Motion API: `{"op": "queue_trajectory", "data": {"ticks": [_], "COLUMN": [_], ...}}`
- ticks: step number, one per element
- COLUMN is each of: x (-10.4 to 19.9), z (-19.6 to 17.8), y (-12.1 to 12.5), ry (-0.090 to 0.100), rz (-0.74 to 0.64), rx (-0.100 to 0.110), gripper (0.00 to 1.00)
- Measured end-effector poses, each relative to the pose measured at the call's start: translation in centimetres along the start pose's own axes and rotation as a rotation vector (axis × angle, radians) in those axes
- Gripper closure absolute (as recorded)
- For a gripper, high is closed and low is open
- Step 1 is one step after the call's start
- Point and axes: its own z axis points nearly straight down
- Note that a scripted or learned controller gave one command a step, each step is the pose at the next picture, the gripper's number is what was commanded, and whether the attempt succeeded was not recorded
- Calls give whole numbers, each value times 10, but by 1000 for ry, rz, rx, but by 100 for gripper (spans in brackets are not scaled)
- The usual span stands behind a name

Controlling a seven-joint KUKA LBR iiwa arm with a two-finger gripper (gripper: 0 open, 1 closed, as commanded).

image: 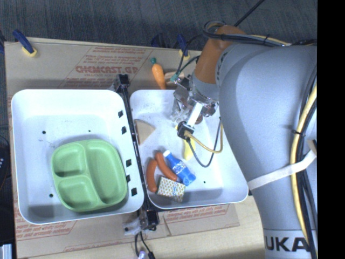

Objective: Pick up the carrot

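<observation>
The carrot (158, 75), orange with a small green top, lies on the cardboard just beyond the back rim of the right bin (229, 190), near that bin's back left corner. My gripper (182, 114) hangs over the back middle of the right bin, to the right of the carrot and nearer the camera, apart from it. Nothing shows in the gripper. The grey arm with its orange band (210, 53) covers the right side of that bin.
In the right bin lie a tan wedge (143, 129), two sausages (152, 175), a blue packet (180, 170), a patterned box (171, 189) and a yellow piece (187, 148). The left bin (32, 112) holds a green divided plate (89, 174). A black clamp (123, 82) sits between the bins.
</observation>
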Motion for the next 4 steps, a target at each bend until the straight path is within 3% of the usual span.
{"op": "queue_trajectory", "data": {"ticks": [1,2,3,4], "x": [55,-39,-7,-30], "z": [-89,-142,-186,-210], "y": [-134,-152,-223,-157], "ry": [3,2,4,6], "rz": [355,486,695,714], "rx": [-4,-5,-7,-6], "gripper": [100,100,100,100]}}
